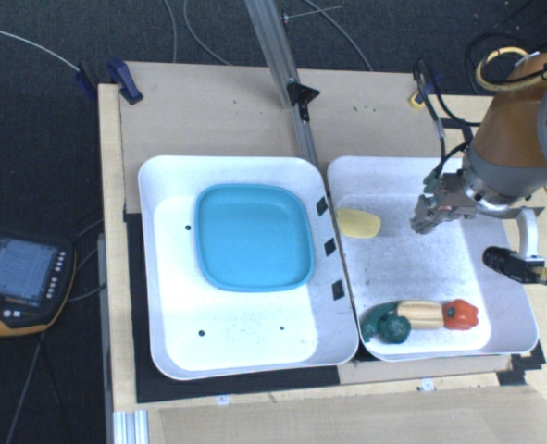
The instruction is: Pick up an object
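Note:
My gripper (428,220) hangs over the upper right part of the right bin (412,271), pointing down, with nothing visible between its parts. A pale yellow soft piece (358,223) lies at the bin's upper left, left of the gripper and apart from it. Along the bin's near edge lie a dark green lump (386,325), a tan cylinder (420,314) and a red piece (460,314), touching in a row. All of these sit well below the gripper in the view.
The left bin (176,276) holds a square light blue plate (254,236). A slanted metal pole (273,40) rises from between the bins at the back. The arm's orange band (514,123) stands over the right bin's far right corner.

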Controlling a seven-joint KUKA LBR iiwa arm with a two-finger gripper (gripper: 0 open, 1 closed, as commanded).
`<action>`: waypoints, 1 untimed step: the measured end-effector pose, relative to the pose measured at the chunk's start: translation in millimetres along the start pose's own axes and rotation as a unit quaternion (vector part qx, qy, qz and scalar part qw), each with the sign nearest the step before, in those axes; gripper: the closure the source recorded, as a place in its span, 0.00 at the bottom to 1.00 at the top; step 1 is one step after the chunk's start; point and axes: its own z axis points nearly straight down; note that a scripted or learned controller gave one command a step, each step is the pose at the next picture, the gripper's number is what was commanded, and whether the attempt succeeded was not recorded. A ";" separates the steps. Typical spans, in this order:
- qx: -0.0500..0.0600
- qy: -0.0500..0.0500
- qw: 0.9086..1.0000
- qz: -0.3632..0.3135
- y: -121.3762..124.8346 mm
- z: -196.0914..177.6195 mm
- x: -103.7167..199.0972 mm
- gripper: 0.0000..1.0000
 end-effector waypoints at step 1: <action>0.000 0.000 1.000 0.000 0.1 -47.4 -8.9 1.00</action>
